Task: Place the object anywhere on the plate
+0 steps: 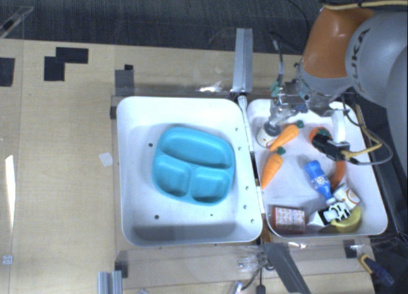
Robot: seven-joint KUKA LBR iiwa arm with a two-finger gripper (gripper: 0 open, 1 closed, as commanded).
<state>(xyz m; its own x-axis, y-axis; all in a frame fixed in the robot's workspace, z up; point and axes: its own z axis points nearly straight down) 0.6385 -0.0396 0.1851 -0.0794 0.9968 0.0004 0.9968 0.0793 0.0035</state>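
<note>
Two carrots are where this could go sideways. The lower carrot lies left of the blue bottle, and the upper carrot sits just beyond it, up and left of the bottle, with the two nearly tip to tail. The gripper hangs right over the upper one, so I'm guessing that's the object to move. Can't tell how far open the gripper is or whether it has hold of anything, too much wrist in the way.

Risks as I see them: a carrot is round and tapered, so it could squirt out of a pinch or roll. It also lies close to the wall of the right bin, so a low approach might clip that. The blue divided plate is well left of the bottle in the left bin, so the carry has to clear both rims, and a weak grip would drop the carrot short.

Other clutter: a small brown box in front and left of the bottle, a yellow thing with a black-and-white item in front and right, and a red-orange piece behind the bottle. None of it blocks the path left
</note>
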